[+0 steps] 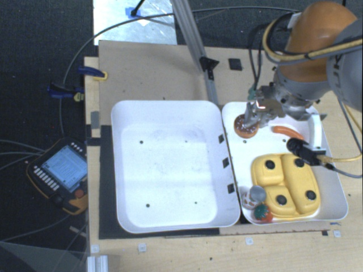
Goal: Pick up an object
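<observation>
Two white bins sit side by side on a tan bench. Over the right bin (340,200), the gripper (249,118) touches a small brown round object (245,128); its grip is impossible to tell. Nearby lie an orange piece (286,131) and a yellow block (286,185). A shallow, off-centre pinch might let the object slip free.

A tan bench (153,72) sits on dark carpet (39,33); cables trail across the floor — a handheld control pendant (59,171) lies at left; a bright reflective sheet (133,13) lies beyond the bench.
</observation>
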Tool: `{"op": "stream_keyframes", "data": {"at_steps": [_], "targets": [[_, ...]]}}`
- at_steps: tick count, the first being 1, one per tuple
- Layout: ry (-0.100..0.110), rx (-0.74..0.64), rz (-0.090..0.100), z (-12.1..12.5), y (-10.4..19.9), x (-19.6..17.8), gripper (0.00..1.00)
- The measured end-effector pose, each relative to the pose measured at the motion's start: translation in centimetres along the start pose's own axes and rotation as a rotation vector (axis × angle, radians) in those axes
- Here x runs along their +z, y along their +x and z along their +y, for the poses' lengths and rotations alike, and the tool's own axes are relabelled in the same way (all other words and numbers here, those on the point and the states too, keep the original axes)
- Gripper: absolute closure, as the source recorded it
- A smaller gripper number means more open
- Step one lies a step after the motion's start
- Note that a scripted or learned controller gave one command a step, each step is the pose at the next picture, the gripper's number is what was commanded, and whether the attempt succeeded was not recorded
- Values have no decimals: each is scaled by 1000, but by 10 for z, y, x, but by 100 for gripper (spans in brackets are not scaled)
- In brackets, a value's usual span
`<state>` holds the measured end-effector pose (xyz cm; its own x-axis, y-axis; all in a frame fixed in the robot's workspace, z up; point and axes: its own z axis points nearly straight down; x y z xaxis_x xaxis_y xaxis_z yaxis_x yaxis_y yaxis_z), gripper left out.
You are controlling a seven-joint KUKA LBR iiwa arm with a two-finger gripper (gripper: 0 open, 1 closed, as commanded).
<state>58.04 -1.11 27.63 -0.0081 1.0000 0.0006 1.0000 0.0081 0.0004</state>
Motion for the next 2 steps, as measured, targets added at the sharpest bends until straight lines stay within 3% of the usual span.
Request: {"op": "stream_keyframes", "data": {"at_steps": [2], "targets": [[2, -1, 0, -40, 98, 11, 100]]}}
